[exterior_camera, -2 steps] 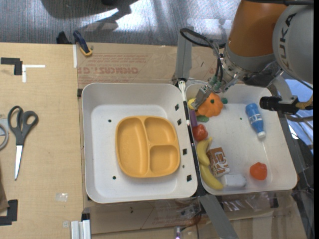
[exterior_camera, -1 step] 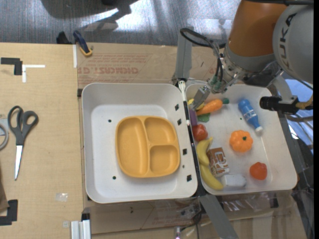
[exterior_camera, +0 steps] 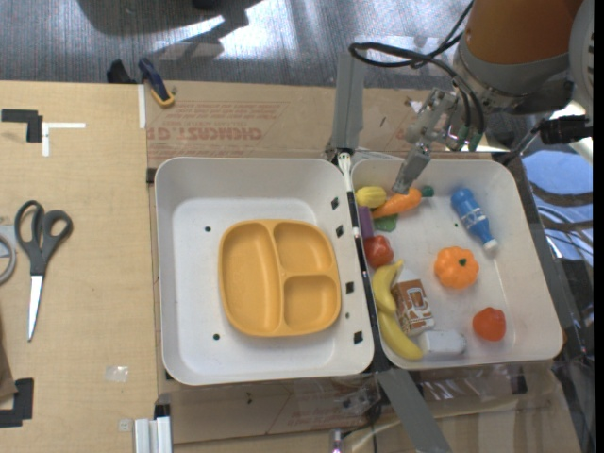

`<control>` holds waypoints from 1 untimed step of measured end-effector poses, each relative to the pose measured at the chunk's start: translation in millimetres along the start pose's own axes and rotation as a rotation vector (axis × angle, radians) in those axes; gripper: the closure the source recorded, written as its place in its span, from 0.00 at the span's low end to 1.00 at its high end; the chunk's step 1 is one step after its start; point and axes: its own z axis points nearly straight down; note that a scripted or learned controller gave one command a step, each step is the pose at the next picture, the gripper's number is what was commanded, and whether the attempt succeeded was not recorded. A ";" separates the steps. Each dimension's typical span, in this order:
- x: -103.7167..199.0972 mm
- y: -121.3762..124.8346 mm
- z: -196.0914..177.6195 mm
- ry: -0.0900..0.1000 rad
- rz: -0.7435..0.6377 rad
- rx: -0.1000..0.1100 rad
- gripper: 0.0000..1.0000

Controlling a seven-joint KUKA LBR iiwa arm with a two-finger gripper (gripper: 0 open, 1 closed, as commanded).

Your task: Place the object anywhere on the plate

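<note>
The camera looks down on two white bins side by side. The left bin (exterior_camera: pixel 179 281) sits at the middle of the frame and holds a yellow plate (exterior_camera: pixel 280 277) with three compartments, lying flat near the bin's centre.

The right bin (exterior_camera: pixel 528 253) is at the right of the frame and holds the loose items. Along its left wall, from top to bottom, lie a small yellow piece (exterior_camera: pixel 371 196), a carrot (exterior_camera: pixel 398 204), a red tomato (exterior_camera: pixel 378 250) and a banana (exterior_camera: pixel 390 319). A brown box (exterior_camera: pixel 413 307) rests just beside the banana. A blue bottle (exterior_camera: pixel 471 215) lies in the upper right of this bin, an orange pumpkin (exterior_camera: pixel 456 268) near the middle, and a small red-orange fruit (exterior_camera: pixel 489 324) toward the lower right.

The arm (exterior_camera: pixel 519 17) enters from the upper right corner. Its gripper (exterior_camera: pixel 412 176) hangs over the upper left of the right bin, tips just above the carrot; whether the fingers are spread or closed I cannot tell.

On the bench at far left lie scissors (exterior_camera: pixel 38 253).
</note>
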 end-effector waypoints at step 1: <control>41.3 -11.9 -112.0 0.001 -0.183 0.000 0.00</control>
